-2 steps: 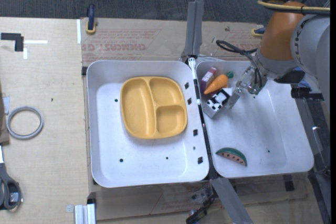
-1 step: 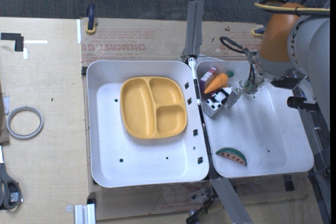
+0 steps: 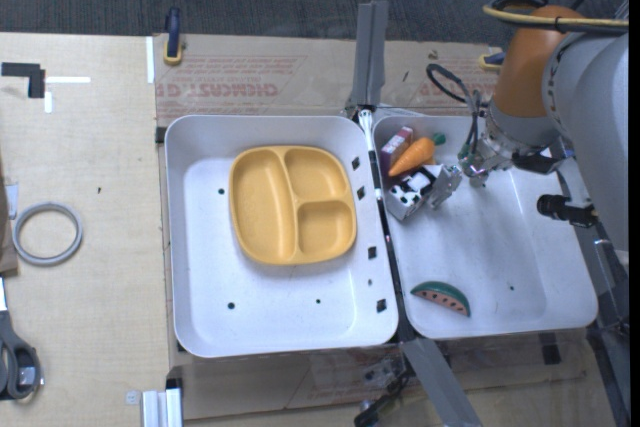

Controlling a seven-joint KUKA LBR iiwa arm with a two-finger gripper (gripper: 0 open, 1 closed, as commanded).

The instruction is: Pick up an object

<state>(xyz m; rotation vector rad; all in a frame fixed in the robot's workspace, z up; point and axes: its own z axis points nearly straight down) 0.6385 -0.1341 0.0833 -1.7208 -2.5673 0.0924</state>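
Observation:
My gripper [image 3: 443, 189] hangs low in the upper left part of the right bin [image 3: 505, 260], reaching in from the right. Its tip sits right beside a black and white toy [image 3: 406, 194] that lies against the bin's left wall. An orange carrot [image 3: 413, 155] lies just above the toy, next to a small purple box [image 3: 398, 136] in the corner. A watermelon slice [image 3: 442, 298] rests near the bin's front edge, well apart from the gripper. Nothing shows held in the gripper.
In the left bin [image 3: 200, 255] lies a yellow divided plate [image 3: 293, 205]. On the bench at the far left are a grey tape ring [image 3: 45, 233] and scissors [image 3: 15, 367]. A grey metal post [image 3: 370, 50] stands behind the bins' shared wall.

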